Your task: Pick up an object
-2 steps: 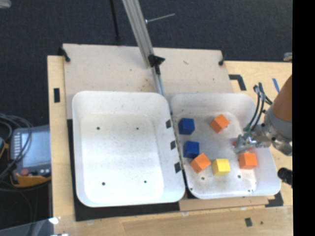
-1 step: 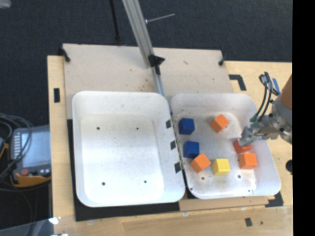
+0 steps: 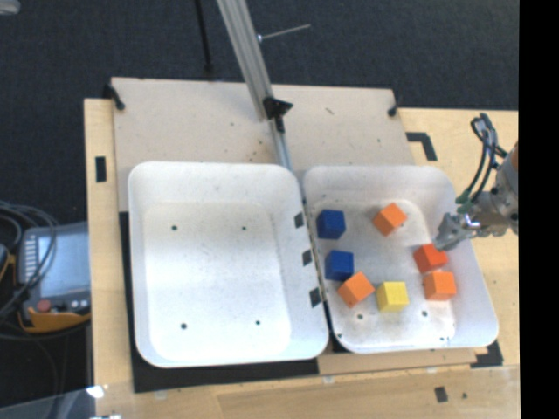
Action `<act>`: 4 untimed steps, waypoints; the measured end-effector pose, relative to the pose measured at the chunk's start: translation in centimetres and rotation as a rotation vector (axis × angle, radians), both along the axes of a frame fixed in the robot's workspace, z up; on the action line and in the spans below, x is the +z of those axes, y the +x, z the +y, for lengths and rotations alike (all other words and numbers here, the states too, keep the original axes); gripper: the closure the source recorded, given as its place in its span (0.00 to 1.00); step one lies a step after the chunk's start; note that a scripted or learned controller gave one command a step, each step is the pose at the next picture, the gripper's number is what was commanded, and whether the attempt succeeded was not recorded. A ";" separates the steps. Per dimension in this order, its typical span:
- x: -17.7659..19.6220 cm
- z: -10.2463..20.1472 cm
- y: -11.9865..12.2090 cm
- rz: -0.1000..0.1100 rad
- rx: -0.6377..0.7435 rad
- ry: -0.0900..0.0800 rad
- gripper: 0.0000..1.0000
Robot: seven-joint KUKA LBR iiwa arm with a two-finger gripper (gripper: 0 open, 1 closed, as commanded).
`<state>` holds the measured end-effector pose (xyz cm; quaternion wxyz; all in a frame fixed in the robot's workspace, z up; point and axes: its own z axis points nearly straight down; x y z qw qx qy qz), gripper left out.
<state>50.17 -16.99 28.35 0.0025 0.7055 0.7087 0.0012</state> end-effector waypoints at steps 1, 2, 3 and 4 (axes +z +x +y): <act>-0.1 5.4 -0.2 0.004 0.003 0.002 1.00; -1.8 11.1 0.8 0.006 0.003 0.003 1.00; -3.6 16.6 0.9 0.007 0.003 0.003 1.00; -3.2 22.1 1.0 0.004 0.004 0.004 1.00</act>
